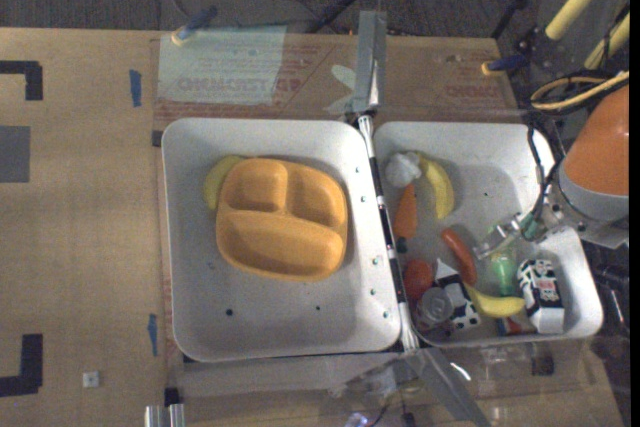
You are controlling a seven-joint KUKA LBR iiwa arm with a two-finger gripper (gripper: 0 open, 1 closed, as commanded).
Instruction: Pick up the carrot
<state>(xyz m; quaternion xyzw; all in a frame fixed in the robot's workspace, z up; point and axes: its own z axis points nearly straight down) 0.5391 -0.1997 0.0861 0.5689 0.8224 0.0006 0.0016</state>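
Note:
The carrot (405, 211) is a small orange cone lying upright along the left wall of the right bin (480, 147), between a white lump (402, 168) and a red tomato (418, 277). My gripper (512, 233) hangs over the right half of that bin, well to the right of the carrot and just above a green item (502, 269). It is small and partly blurred in the camera view. Nothing is seen held in it.
Around the carrot lie a yellow banana (439, 187), a red sausage (460, 255), a tin can (434, 306), a second banana (494, 301) and a cow-print carton (541, 293). The left bin (190, 245) holds an orange divided plate (283, 220).

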